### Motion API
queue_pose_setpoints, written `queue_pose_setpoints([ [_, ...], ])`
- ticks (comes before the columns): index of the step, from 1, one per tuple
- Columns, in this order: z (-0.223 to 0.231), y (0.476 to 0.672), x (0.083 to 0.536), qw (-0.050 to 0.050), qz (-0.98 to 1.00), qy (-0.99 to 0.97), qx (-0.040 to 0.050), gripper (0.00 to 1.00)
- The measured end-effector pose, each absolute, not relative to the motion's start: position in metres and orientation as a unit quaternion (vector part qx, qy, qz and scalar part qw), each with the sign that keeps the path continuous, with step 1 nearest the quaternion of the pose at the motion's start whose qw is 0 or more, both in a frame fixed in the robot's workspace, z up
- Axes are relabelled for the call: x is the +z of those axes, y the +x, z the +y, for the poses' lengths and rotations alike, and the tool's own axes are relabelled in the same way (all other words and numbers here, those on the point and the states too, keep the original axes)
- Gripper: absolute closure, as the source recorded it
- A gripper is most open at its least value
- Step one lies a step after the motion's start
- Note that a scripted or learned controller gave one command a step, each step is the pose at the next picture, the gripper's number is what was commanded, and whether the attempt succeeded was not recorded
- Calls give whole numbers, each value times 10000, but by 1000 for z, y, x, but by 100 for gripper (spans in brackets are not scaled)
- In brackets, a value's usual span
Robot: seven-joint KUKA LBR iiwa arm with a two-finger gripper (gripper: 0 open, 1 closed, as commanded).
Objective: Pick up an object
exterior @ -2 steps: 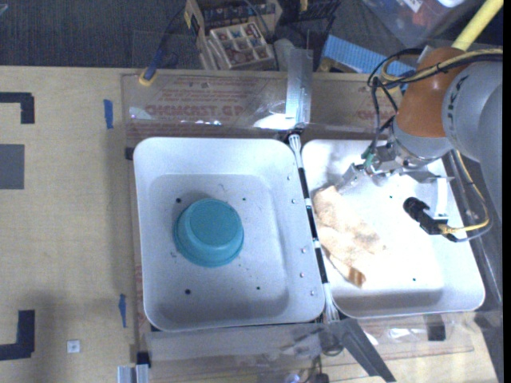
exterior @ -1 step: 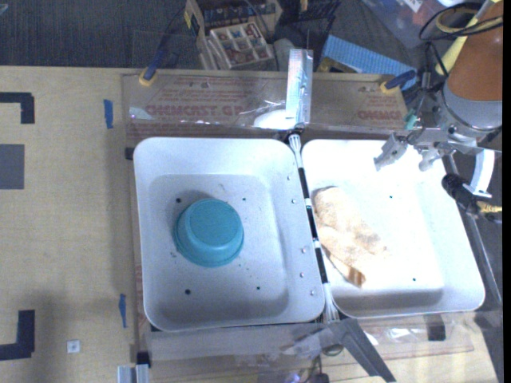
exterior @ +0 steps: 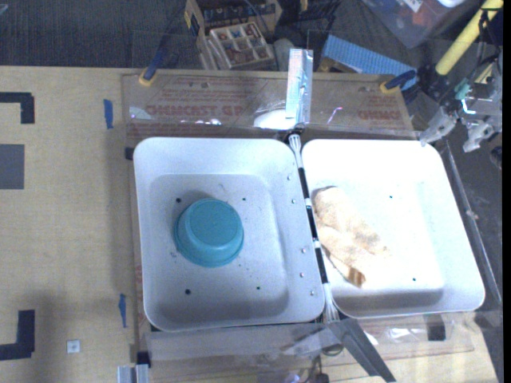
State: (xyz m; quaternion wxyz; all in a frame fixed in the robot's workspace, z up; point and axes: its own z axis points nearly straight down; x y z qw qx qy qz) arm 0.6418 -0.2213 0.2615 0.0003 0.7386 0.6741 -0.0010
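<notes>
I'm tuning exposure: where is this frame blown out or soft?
Camera view: the right bin glares near-white along its lower floor, washing out its rim; the tan cloth looks soft-edged; the blue bowl in the left bin is evenly lit with a faint shadow.

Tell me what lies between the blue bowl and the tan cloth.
In the camera view, the bins' adjoining rims separate blue bowl from tan cloth.

Soft, grainy picture; glare whitening the right bin [exterior: 415, 206].
</notes>
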Motion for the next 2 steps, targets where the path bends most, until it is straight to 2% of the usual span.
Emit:
queue_pose_setpoints([
  [1,-181,585,184,-16,6738,7389,-14,0],
  [2,-137,546,114,-24,6439,7651,-17,0],
])
